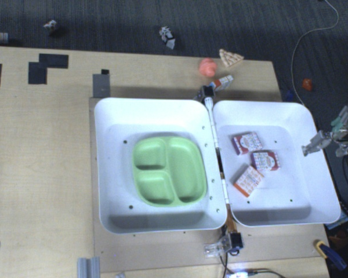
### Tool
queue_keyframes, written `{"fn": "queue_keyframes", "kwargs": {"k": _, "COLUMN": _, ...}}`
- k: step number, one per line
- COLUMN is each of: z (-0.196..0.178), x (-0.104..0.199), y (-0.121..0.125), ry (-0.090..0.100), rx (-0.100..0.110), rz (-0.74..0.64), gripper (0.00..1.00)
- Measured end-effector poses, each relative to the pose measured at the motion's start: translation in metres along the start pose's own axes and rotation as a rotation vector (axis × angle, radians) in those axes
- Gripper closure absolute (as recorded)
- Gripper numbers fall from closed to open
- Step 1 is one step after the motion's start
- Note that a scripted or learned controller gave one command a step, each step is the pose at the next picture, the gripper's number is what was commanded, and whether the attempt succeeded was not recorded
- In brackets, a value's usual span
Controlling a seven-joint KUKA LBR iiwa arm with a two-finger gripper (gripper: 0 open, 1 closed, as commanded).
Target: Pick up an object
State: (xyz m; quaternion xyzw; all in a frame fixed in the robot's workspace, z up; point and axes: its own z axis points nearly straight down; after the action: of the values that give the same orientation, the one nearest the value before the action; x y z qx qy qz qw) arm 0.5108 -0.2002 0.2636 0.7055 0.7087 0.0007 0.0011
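Note:
Three small red-and-white packets lie in the right bin [290,120]: one packet [246,142] toward the back, a second packet [265,160] just right of centre, and a third packet [249,180] nearest the front, tilted. My gripper [327,148] hangs over the bin's right rim, well to the right of the packets. It is open, its two fingers spread, and nothing is between them. A light green divided plate [168,169] fills the middle of the left bin [113,126].
Behind the bins on the bench lie a pink ball [207,67], a wedge-shaped toy [231,57] and a small tube [221,83]. Clips and cables sit at the seam in front [226,245]. Dark squares mark the bench at far left.

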Motion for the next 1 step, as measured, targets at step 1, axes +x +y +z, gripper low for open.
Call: {"fn": "queue_keyframes", "kwargs": {"k": 1, "z": 0.1295, "x": 0.0300, "y": -0.0077, "ry": 0.001, "rx": 0.002, "rz": 0.002, "gripper": 0.00}}
